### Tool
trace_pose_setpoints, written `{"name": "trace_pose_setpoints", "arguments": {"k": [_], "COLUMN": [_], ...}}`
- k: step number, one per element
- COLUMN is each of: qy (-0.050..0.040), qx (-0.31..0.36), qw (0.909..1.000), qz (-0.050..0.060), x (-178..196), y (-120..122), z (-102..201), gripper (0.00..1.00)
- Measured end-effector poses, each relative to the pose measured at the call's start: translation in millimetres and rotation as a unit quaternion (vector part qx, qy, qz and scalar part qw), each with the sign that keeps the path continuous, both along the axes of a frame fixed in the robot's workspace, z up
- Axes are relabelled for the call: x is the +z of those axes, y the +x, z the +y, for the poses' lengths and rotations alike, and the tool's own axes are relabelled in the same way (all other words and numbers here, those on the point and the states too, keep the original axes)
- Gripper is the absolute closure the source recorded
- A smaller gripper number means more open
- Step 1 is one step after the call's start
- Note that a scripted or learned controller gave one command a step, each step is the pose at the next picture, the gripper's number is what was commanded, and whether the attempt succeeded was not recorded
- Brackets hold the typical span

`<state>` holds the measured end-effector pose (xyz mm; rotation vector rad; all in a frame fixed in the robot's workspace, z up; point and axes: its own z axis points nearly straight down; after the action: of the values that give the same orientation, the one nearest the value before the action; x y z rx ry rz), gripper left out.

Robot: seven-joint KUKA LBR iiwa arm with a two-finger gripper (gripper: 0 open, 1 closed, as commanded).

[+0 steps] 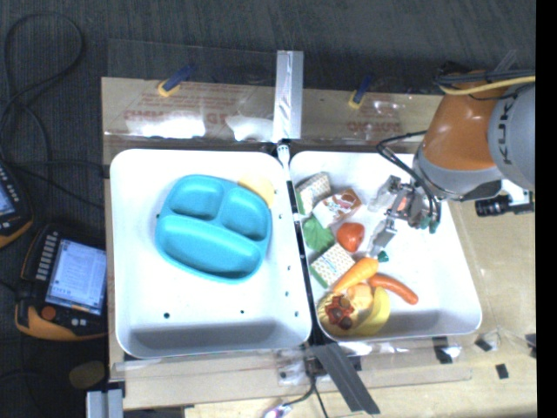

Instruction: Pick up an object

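My gripper (384, 219) hangs over the right bin (452, 268), near its middle, with the fingers pointing left. They stand open and nothing is between them. Just left of the fingertips lies a red tomato (350, 236). Below it lie an orange carrot (355, 273), a red-orange sausage (397, 289), a yellow banana (378, 313) and a brown pizza slice (338, 308). A green-and-white box (330, 262), a green piece (314, 232) and two small food packets (338, 205) (312, 187) lie along the bin's left wall.
The left bin (139, 320) holds a blue divided plate (214, 225) with a yellow item (257, 187) behind it. A ridge (294, 259) separates the two bins. The arm's orange band (463, 138) reaches in from the upper right.
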<state>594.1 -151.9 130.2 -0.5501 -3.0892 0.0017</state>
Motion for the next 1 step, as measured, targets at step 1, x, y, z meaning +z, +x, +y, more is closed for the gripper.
{"name": "trace_pose_setpoints", "arguments": {"k": [1], "qy": [0.0001], "qx": [-0.090], "qw": [0.9960], "qz": [-0.002], "x": [-34.0], "y": [-33.4], "z": [3.0], "gripper": [0.00]}}
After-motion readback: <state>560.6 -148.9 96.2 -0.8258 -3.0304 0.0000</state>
